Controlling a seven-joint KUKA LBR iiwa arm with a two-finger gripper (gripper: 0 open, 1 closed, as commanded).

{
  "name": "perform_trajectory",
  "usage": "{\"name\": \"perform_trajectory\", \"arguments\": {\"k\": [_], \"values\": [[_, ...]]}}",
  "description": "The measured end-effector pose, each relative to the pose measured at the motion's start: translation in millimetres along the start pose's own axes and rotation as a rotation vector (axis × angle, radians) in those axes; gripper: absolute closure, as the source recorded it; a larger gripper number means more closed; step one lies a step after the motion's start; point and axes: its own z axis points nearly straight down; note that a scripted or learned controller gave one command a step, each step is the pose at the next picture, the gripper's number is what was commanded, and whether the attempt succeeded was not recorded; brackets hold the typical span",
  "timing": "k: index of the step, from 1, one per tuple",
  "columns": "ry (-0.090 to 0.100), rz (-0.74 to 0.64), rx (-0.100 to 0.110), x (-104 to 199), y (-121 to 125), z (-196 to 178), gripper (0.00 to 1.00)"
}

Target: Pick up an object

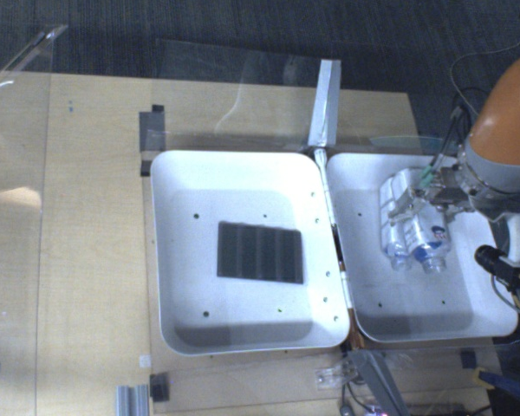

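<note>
A clear plastic bottle (407,224) with a blue cap lies in the right bin (368,310), near its middle. My gripper (433,193) hangs over the bottle's upper right part, reaching in from the right below the orange band (507,115) of the arm. Gripper and bottle overlap in the view, and I cannot tell whether they touch. A flat dark ribbed pad (260,252) lies in the middle of the left bin (178,198).
A metal post (325,102) stands behind the seam between the two bins. Black cables (503,271) hang beside the arm at the right bin's right edge. Clear plastic panels lie on the wooden bench (69,232) to the left.
</note>
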Motion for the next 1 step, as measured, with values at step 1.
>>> {"name": "perform_trajectory", "arguments": {"k": [1], "values": [[0.0,-0.08,-0.004,-16.4,22.9,99.6,0.0]]}}
